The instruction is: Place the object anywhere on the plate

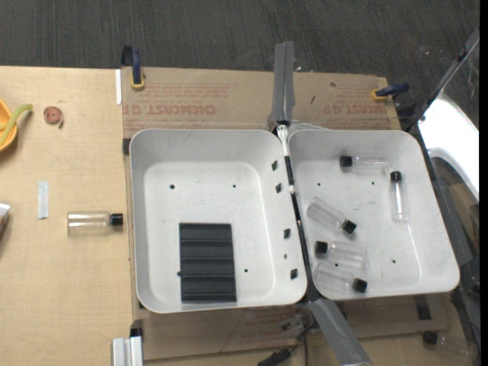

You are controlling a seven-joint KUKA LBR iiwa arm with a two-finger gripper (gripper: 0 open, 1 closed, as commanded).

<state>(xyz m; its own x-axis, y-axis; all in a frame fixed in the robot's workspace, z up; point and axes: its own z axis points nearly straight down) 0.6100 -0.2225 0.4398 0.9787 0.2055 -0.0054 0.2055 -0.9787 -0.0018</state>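
A ribbed black rectangular plate (207, 263) is lying in the shallow white left bin (145, 204). Right of it, the shallow white right bin (427, 204) is holding five clear plastic black-capped vials (334, 216). I cannot tell the hand's state.

Yellow object (6, 126): cut off by left edge, kind unclear. Pale item (3, 218) below it on the desk: mostly cut off. Clear vials (340, 268) in right bin (427, 166): bodies faint against white, outlines hard to separate.

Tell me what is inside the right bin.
The right bin holds five clear bottles with black caps: one near the back, one upright along the right, three toward the front-left. Nothing there looks covered.
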